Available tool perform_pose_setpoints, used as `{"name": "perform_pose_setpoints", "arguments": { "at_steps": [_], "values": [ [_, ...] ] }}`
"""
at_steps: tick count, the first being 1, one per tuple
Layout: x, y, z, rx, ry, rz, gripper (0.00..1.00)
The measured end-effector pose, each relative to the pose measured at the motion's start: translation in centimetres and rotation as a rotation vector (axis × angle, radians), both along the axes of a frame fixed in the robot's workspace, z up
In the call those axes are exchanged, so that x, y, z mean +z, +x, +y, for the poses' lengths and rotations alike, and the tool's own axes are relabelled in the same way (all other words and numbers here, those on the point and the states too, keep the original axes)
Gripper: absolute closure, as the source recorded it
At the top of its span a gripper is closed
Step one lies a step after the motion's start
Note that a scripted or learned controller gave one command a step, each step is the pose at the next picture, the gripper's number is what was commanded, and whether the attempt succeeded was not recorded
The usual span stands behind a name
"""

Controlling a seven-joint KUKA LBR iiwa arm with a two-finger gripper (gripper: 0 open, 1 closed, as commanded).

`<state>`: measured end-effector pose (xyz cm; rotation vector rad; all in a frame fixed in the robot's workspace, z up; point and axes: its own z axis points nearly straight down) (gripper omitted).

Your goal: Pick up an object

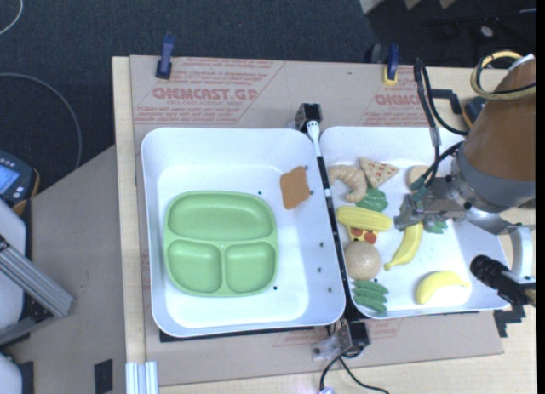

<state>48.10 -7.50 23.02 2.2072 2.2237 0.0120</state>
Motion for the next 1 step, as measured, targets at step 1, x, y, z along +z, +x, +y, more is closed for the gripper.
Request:
{"name": "perform_pose_setpoints", "arguments": {
  "at_steps": [1],
  "values": [
    [-4.81, 0.31, 7.89, 0.000, 0.004, 0.018, 1.00]
  ]
}}
